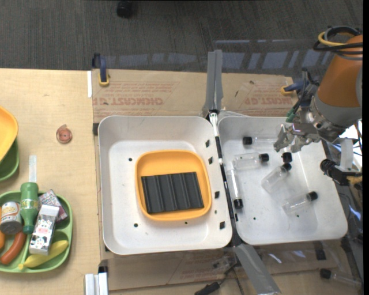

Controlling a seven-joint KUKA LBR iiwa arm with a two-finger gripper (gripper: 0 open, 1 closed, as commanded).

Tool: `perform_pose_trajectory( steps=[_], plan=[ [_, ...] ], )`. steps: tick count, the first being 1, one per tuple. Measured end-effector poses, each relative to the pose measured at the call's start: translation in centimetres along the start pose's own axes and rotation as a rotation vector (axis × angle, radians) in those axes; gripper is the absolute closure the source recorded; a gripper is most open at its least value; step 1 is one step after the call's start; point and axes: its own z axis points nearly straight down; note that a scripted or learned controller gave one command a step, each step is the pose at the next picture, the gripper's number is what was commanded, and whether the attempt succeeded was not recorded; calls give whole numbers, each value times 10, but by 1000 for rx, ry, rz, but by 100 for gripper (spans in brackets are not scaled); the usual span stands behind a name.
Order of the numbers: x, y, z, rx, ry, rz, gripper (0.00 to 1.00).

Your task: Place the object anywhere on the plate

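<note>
Dark grey ribbed floor (173, 29) runs across the top, w/ a black round item (124, 8) near the upper edge, too blurred to identify. Below it a light wood desk (46, 103) on the left; brown cardboard sheet (155, 95) w/ reversed red print lies under the 2 bins, held by a yellow clamp (103, 78) at its top-left corner and another clamp (291, 88) top-right. A metal rail (214, 80) stands between the bins. Light is even, soft.
</note>
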Motion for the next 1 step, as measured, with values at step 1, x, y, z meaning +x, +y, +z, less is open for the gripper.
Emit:
perform_pose_trajectory(
  steps=[1],
  plan=[
    [43, 58, -29, -1, -1, -52, 100]
  ],
)
